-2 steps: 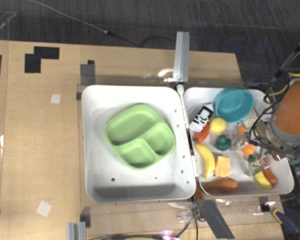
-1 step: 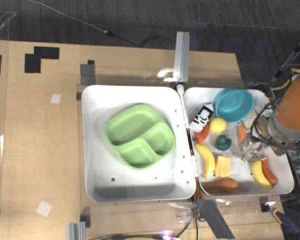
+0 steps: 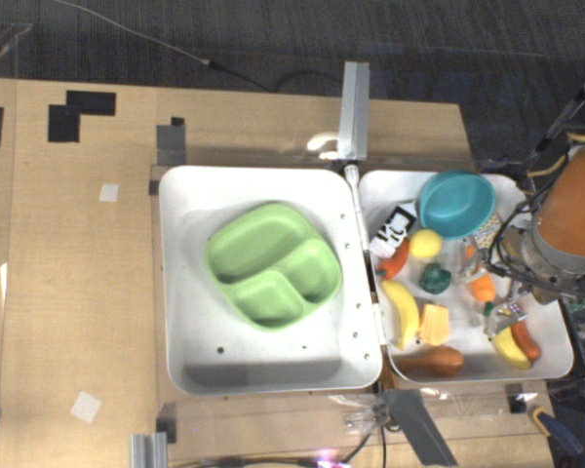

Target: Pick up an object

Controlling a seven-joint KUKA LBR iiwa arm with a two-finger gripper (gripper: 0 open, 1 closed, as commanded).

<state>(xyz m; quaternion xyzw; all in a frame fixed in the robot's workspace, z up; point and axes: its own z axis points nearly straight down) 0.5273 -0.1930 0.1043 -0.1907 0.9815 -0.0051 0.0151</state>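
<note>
- Landmark: I take the teal bowl (image 3: 456, 203), at the far side of the right bin (image 3: 562, 357), as my reference for every place below.
- End effector (image 3: 507, 312): my arm (image 3: 573, 224) enters from the right, and its tip sits low over the near right part of the right bin, nearward and rightward of the bowl. Cables and the wrist body cover the tip, so I cannot tell how it is set or whether it has anything.
- Likely target: I judge the small yellow-and-red toy (image 3: 517, 344) in the near right corner the closest candidate. It lies just nearward of the tip, its long axis slanting from far-left to near-right.
- A small orange piece (image 3: 482, 288) lies just leftward of the tip, between it and the bowl.
- Right bin, other contents: a yellow ball (image 3: 425, 245) just nearward of the bowl; a dark green piece (image 3: 434, 280) nearward of that ball; a black-and-white item (image 3: 394, 228) leftward of the bowl; a red-orange piece (image 3: 396, 259) beside it; a banana (image 3: 403, 310), long axis far to near, by the left wall; an orange-yellow block (image 3: 434, 324) just right of the banana; a brown sausage shape (image 3: 433, 361) crosswise along the near wall.
- Left bin (image 3: 190, 359): holds a green divided tray (image 3: 273, 263), well leftward of the bowl and far from the tip.
- Both bins rest side by side on the worktop (image 3: 68, 291).
</note>
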